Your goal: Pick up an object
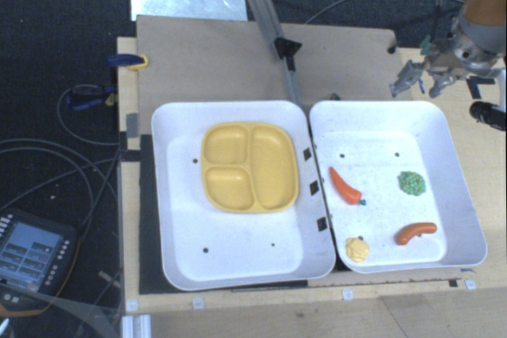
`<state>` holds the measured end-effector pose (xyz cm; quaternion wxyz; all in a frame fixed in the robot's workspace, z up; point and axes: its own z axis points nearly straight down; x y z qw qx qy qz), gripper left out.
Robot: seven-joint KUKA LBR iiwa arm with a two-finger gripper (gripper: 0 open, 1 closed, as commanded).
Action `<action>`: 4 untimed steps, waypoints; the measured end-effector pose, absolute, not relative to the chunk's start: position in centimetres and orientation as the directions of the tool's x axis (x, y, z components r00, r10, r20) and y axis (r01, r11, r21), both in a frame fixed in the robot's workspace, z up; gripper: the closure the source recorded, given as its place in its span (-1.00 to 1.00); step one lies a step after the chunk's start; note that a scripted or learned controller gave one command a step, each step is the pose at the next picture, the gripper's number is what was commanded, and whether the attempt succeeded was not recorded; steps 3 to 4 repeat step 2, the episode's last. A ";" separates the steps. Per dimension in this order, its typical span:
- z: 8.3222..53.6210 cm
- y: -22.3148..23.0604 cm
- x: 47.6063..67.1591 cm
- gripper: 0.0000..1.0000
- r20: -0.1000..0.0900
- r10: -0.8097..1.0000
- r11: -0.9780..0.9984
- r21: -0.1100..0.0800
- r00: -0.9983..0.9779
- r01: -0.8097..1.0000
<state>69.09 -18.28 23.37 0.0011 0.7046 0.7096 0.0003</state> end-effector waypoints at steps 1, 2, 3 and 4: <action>23.4 -18.3 69.1 -1.00 -0.002 1.000 0.008 0.002 -0.008 1.000; 17.2 -17.8 69.2 -1.00 0.000 1.000 0.008 -0.003 -0.008 1.000; 17.2 -17.8 69.2 -1.00 0.000 1.000 0.008 -0.003 -0.008 1.000; 17.2 -17.8 69.2 -1.00 0.000 1.000 0.008 -0.003 -0.008 1.000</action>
